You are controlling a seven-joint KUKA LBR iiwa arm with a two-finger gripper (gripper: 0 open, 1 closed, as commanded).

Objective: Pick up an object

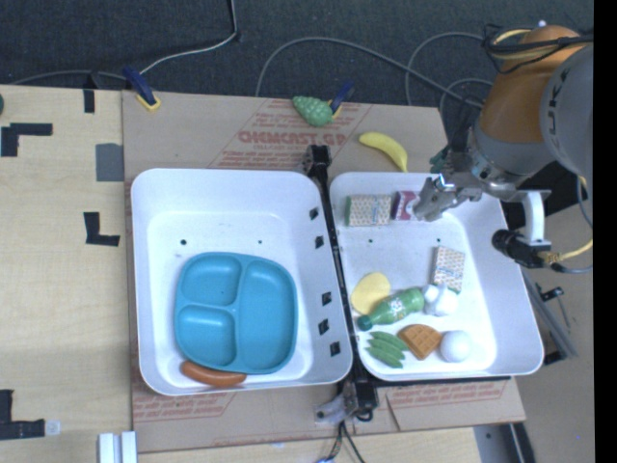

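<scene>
My gripper (431, 201) hangs over the far edge of the right bin (501, 287), just right of a small pink-and-dark item (403, 205) and a speckled packet (368, 210). I cannot make out anything held in it. Nearer in the same bin lie a speckled block (448, 266), a yellow lemon-like piece (370, 289), a green bottle (395, 306), green pea pods (386, 347), an orange waffle-like piece (420, 340) and a white egg (455, 346).
The left bin (159, 210) holds a blue divided plate (234, 312) and an orange sausage (212, 374) at its near edge. Behind the bins, a banana (384, 148) and a green toy (313, 110) lie on the cardboard. Cables run across the back.
</scene>
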